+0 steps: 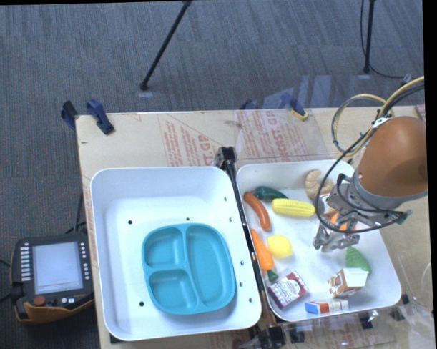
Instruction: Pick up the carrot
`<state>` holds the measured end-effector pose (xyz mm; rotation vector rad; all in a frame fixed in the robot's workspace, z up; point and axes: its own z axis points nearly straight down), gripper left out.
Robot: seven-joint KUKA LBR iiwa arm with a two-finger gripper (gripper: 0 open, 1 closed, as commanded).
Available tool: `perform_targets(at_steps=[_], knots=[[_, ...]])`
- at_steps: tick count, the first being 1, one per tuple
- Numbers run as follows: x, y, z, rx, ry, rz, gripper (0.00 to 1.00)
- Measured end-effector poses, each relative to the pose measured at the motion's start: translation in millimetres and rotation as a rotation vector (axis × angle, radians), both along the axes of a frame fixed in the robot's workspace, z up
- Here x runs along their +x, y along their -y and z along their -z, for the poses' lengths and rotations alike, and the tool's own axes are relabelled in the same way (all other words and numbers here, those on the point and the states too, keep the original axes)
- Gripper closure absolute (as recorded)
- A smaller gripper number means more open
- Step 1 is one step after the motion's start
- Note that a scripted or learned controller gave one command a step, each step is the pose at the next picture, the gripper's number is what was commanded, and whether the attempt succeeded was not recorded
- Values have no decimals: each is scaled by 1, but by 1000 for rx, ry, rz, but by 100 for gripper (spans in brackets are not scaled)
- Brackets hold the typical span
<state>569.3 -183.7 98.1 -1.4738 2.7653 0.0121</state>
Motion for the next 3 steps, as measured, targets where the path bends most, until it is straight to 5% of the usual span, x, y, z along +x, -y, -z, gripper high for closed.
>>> perform_targets(at_steps=[1, 2, 3], knots=[[20, -39, -82, -8, 10, -87, 100], [17, -38, -78, -5, 0, -84, 0], [23, 27, -6, -3, -8, -72, 0]])
